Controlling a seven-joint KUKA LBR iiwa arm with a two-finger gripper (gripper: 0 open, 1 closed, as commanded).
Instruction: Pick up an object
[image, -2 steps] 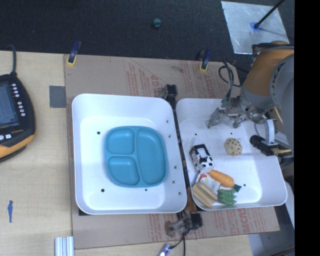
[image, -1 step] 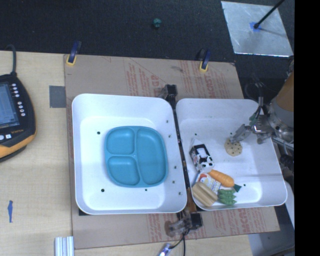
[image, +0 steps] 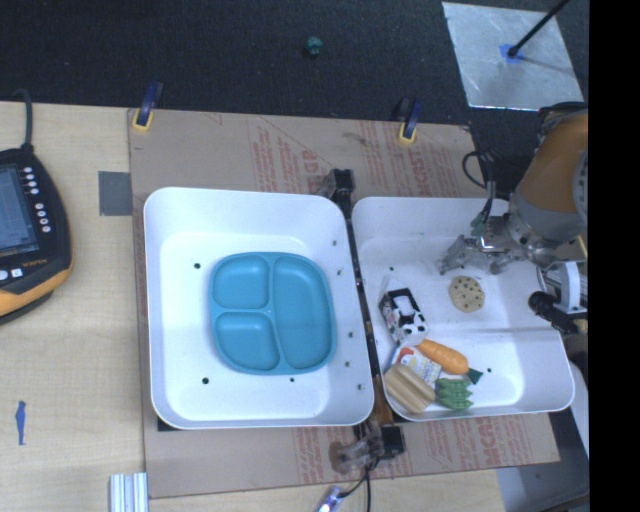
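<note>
Your gripper (image: 473, 256) hanging over right bin (image: 520, 395), fingers spread wide, gripping nothing. Cookie (image: 466, 293) lying just below fingertips, apart from them. You are seeing carrot (image: 443, 354), cow toy (image: 405, 318), sandwich (image: 408, 388) clustering near front-left corner. Blue divided plate (image: 271, 310) sitting in left bin (image: 165, 300).

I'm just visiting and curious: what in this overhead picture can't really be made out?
- Arm: cut off by the right edge of the camera view.
- Claw: too small and blurred to judge its grip.
- Pile at the right bin's lower-left corner: pieces under the carrot overlap, so their shapes are unclear.
- Handheld screen: cut off at the left edge.
</note>
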